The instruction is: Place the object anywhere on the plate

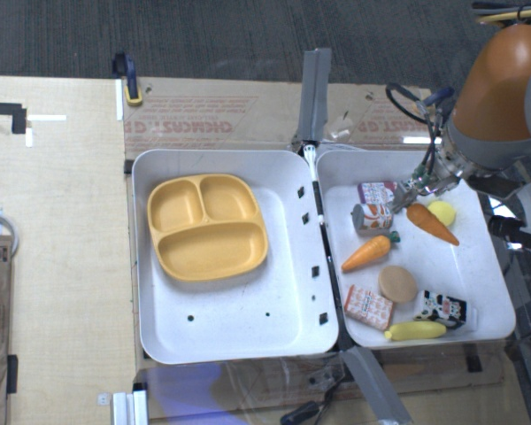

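A yellow divided plate (209, 226) lies in the left bin (230, 326), toward its back left. My gripper (413, 193) hangs low over the back of the right bin (500, 282), at the upper-left end of an orange carrot (433, 223) that lies tilted there. I cannot tell whether it touches the carrot. A yellow lemon (442, 210) sits just behind that carrot. A small grey can (371, 217) and a pink carton (374, 192) lie to the gripper's left.
The right bin also holds a second carrot (367, 252), a tan round disc (397, 283), an orange carton (368, 307), a banana (415, 330) and a black-and-white carton (442, 308). A grey divider (315, 104) stands between the bins at the back.
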Robot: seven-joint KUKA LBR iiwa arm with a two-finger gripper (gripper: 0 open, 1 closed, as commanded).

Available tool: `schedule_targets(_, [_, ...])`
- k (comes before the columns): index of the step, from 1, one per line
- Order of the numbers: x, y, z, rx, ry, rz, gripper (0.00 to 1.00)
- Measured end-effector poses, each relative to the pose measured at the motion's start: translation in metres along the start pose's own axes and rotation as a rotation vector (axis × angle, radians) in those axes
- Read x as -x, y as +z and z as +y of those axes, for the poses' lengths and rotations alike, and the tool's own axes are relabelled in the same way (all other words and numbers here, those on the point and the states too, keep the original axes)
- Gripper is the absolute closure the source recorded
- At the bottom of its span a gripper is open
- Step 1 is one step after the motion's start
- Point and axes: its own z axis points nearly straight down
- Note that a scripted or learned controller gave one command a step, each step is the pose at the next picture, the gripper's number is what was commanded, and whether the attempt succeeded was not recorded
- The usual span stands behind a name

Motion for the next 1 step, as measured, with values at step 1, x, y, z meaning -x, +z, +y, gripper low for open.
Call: schedule_targets(1, [-0.0424,-0.1086,0.0737,0.001,-0.092,-0.001,1.00])
